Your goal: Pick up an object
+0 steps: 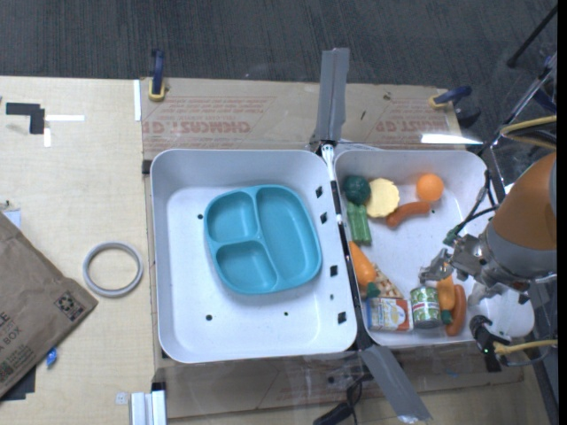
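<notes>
Beside the turquoise three-compartment plastic plate (263, 238), which lies flat in the left shallow white bin (168, 264), the right shallow white bin (403, 159) holds all the loose items; taking that plate as landmark, every pickable object lies to its right, across the divider between the bins. Nearest the plate on that side stands a dark green broccoli-like toy (356, 187) with a green oblong piece (360, 224) just below it; further right lies a pale yellow lumpy toy (383, 198), then a brown-orange sausage-shaped toy (409, 213), then a round orange ball (430, 187) touching or nearly touching the sausage's upper end. Lower right of the plate, an orange carrot-shaped toy (363, 268) lies along the bin's left wall; below it sits a small printed carton (388, 312), and just beside that a small green-labelled can (425, 307); an orange-red sausage-like toy (457, 308) lies just right of the can. The grey arm with its orange band (532, 211) reaches in far right of the plate; the claw (438, 271) hangs low just above the can; whether its fingers are apart or together cannot be told, and no object is seen between them. Left of the plate, on the wooden desk (71, 184), rests a grey tape ring (112, 268) and a brown cardboard box (31, 312).
</notes>
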Available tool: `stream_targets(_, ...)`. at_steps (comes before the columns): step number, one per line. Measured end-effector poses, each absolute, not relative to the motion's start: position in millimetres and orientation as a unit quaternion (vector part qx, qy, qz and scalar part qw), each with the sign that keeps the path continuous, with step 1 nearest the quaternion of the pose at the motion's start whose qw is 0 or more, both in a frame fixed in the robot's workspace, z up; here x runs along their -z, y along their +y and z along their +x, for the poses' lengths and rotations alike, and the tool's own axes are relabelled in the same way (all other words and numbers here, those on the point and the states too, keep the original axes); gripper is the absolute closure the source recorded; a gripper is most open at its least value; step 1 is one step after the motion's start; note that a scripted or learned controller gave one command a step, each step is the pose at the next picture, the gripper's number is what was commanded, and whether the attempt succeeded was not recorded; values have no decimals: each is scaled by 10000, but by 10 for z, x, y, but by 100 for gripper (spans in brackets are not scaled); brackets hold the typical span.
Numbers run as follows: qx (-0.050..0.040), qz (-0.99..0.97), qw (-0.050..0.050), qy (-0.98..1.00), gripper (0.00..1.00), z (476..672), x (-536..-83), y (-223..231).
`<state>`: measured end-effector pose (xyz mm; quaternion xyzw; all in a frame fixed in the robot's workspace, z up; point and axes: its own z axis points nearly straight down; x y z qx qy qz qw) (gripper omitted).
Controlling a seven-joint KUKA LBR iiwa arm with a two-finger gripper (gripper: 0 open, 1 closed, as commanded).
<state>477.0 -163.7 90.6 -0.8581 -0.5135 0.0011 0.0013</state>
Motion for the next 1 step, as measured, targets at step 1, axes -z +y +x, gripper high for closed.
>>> stream_targets(1,-10,-8587,3,-5125,100,4776,-1004,-1652)
